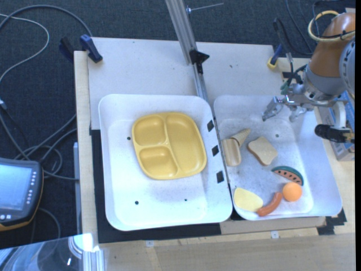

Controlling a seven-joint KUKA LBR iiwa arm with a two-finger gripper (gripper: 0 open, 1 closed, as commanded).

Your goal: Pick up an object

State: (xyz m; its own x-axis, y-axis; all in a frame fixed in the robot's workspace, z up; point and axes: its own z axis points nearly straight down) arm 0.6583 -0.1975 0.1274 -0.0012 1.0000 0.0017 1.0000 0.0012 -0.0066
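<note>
My gripper (pixel 283 113) hangs over the far part of the right bin (pixel 321 168), open, with nothing between its fingers. Below it in the bin lie a bread slice (pixel 262 150), a tan block (pixel 232 152) and a tan wedge (pixel 241 135). Toward the front lie a watermelon slice (pixel 288 174), an orange ball (pixel 291 192), a red sausage (pixel 269 205) and a flat yellow piece (pixel 247 199). The bread slice is the nearest thing to the gripper, a short way in front of it and to its left.
A yellow divided tray (pixel 169 145) sits in the left bin (pixel 115 168). A metal post (pixel 183 21) rises from the back between the bins. Clamps and cables lie around the bench, and a screen (pixel 17 191) stands at the left edge.
</note>
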